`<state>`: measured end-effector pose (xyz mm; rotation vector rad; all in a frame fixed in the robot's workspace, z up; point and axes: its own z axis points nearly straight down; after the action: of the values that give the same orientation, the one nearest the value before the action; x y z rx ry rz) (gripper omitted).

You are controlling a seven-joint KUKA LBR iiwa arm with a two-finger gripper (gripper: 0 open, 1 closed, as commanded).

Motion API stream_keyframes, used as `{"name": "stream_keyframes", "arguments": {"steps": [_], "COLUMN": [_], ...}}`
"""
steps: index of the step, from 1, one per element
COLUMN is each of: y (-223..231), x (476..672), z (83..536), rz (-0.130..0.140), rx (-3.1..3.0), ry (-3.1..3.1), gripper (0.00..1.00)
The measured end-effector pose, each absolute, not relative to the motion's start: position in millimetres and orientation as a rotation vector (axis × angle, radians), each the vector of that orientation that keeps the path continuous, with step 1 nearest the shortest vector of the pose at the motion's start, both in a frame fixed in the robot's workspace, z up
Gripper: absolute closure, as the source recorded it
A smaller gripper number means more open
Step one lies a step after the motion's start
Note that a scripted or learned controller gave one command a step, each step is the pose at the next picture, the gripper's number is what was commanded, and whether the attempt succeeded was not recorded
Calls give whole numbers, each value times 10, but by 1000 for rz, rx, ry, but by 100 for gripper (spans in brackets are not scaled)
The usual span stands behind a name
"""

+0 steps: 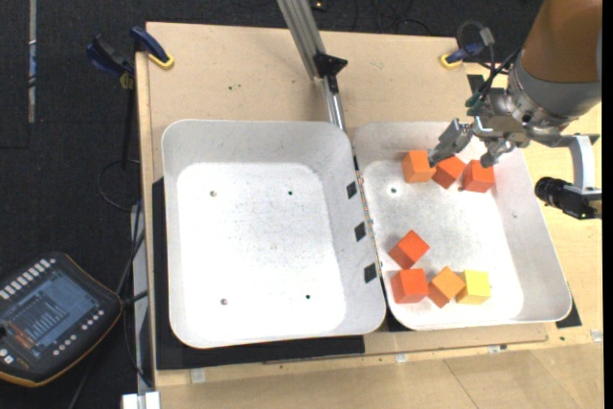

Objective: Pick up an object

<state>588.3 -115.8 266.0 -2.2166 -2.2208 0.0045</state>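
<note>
The left bin (182, 206) lies far left of the gripper (471, 147); its fingers are spread above three blocks at the right bin's (536, 244) far end, the middle block (447, 172) just below them, not held; four more blocks lie nearer the front.

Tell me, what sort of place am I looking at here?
Most likely a robotics lab or test bench, not a home or shop. A robot arm reaches over two white bins on a bare bench, small coloured blocks lie in one bin, and a handheld control pendant sits on the dark floor among cables.
</note>
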Motion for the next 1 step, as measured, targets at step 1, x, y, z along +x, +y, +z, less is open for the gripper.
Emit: {"name": "stream_keyframes", "arguments": {"steps": [1], "y": [-1160], "x": [5890], "z": [2685], "rz": [0], "rx": [-2221], "ry": [-2222], "gripper": [0]}}
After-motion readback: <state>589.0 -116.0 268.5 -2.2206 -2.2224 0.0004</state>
